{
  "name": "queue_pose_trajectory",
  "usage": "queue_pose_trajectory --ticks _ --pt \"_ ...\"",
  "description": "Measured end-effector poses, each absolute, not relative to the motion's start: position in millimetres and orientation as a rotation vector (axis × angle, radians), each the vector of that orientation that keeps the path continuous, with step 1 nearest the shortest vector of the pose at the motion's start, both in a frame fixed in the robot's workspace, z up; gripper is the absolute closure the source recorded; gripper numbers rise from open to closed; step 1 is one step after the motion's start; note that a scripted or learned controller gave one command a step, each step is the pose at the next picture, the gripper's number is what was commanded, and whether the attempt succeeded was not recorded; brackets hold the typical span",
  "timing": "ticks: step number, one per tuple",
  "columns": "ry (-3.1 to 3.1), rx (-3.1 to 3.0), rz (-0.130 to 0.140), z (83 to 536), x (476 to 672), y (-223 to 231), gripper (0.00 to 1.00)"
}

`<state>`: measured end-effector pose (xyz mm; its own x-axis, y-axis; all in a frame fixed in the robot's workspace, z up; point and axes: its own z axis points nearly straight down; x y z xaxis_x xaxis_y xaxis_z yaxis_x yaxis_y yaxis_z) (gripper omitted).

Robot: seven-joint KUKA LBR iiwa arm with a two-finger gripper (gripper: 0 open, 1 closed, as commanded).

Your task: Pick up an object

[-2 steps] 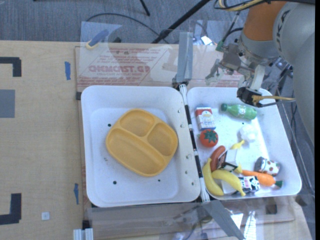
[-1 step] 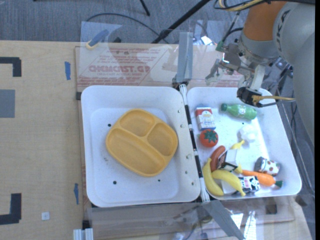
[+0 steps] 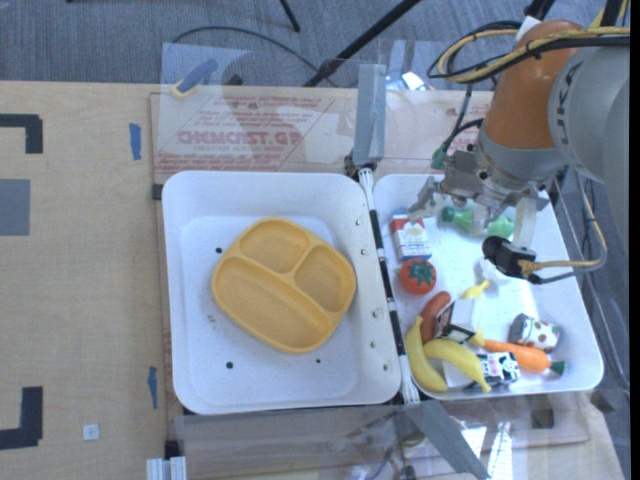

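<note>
Hovering at the upper right of the frame over the right bin, hand spread wide and holding nothing, likely lined up for the green toy just under it, near the tomato.

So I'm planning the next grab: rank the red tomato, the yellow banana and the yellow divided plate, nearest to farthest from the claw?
1. Red tomato, right bin, just below-left of the claw.
2. Yellow banana, right bin's near edge.
3. Yellow divided plate, in the left bin.
</note>
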<state>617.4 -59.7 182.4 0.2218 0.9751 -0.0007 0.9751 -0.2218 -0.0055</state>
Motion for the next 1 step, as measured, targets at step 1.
queue_pose_trajectory --ticks 1 --pt "-1.994 -2.427 0.004 163.2 666.7 -92.6 0.00"
